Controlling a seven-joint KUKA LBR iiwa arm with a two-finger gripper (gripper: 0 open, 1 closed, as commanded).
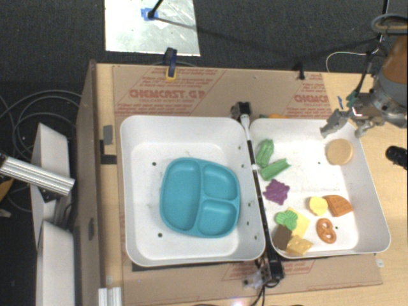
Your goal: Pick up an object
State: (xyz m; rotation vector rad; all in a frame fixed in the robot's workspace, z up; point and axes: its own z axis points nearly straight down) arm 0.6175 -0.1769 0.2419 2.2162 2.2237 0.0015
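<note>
The right bin (373, 199) holds toy food. A round tan cookie (339, 152) lies near its far right corner. Two green pieces (264, 150) (275, 168) and a purple piece (276, 190) lie along its left wall. Toward the front are a yellow lemon (318, 205), an orange bread slice (338, 204), a pretzel (326, 230), a green-and-yellow piece (288, 220), a brown block (281, 236) and a yellow wedge (299, 246). My gripper (347, 127) hangs over the bin's far right edge, just above the cookie, open with nothing between its fingers.
The left bin (143, 145) holds a blue divided plate (199, 196). A black divider (252, 171) runs between the bins. Cables and a metal rail (35, 174) lie off the bench to the left.
</note>
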